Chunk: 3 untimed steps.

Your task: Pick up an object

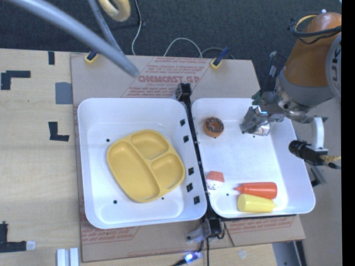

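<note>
In the right bin lie a brown chocolate doughnut near the far left corner, a small red and white piece by the left wall, and an orange bottle with a yellow bottle side by side at the near edge. My gripper hangs over the far right part of this bin, to the right of the doughnut and apart from it. Nothing shows between its fingertips.
The left bin holds a yellow plate with three compartments. A black divider runs between the two bins. Grey camera poles cross the upper left. The middle of the right bin floor is bare.
</note>
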Motion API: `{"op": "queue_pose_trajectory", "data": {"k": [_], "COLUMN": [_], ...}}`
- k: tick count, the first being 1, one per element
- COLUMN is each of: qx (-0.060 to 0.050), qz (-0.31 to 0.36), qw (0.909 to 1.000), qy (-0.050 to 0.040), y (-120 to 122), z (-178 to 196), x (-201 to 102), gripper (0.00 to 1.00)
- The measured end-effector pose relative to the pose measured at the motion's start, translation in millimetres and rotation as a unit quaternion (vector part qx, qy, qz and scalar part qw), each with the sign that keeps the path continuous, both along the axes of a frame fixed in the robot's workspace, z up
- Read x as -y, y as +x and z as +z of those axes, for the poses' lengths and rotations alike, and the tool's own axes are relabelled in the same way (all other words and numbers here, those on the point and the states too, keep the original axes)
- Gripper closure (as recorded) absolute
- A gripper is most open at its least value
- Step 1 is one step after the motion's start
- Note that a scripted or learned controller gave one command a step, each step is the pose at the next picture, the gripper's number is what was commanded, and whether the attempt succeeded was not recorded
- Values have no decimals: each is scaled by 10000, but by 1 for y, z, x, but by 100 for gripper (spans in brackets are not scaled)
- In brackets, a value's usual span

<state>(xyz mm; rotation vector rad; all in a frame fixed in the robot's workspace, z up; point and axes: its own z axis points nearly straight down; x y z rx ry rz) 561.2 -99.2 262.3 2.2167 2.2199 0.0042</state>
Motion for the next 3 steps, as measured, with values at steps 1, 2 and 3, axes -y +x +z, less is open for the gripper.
{"op": "queue_pose_trajectory", "data": {"k": [1, 2, 3], "qx": [-28, -27, -45], "qz": [29, 20, 27], "qw": [10000, 10000, 10000], "qy": [13, 7, 10], "y": [1, 0, -7], "z": [0, 1, -20], "x": [-61, -112, -166], "gripper": [100, 100, 100]}}
